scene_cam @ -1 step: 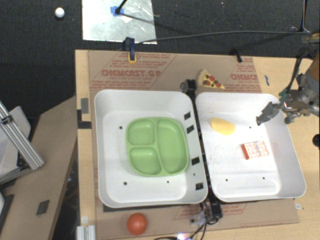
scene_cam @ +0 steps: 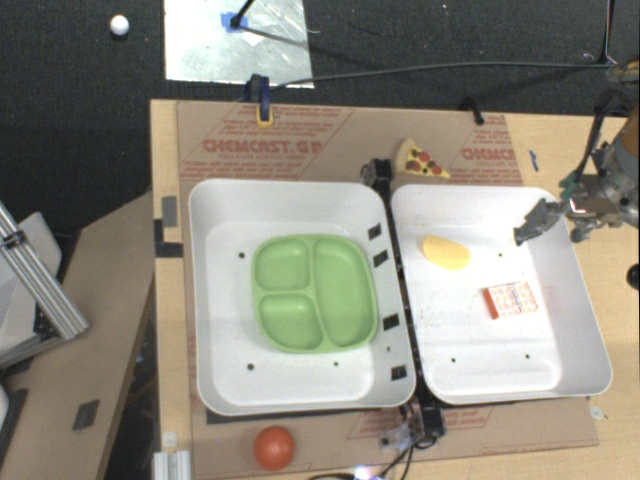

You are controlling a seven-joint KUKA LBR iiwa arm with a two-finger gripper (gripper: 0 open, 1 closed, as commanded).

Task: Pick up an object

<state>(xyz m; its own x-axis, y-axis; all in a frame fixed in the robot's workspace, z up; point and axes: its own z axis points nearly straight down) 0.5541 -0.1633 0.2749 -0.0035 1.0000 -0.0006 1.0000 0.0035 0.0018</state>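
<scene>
Brown cardboard covers the counter [scene_cam: 330,133], and two white bins sit on it side by side. One green tray [scene_cam: 315,292] with three dips lies flat in the left bin [scene_cam: 215,268]. The right bin [scene_cam: 570,358] holds two small things: one yellow lump [scene_cam: 446,252], smooth and rounded, near the top left, and one little orange and white box [scene_cam: 509,300] lying flat, apart from the lump, closer to the middle. Nothing lies between them. One toy pizza slice [scene_cam: 422,160] sits on the cardboard behind the bins. One red ball [scene_cam: 274,447] rests in front of the left bin. The gripper [scene_cam: 552,220] hangs over the right bin's top right corner, well apart from the lump. I cannot tell how the jaws stand.
</scene>
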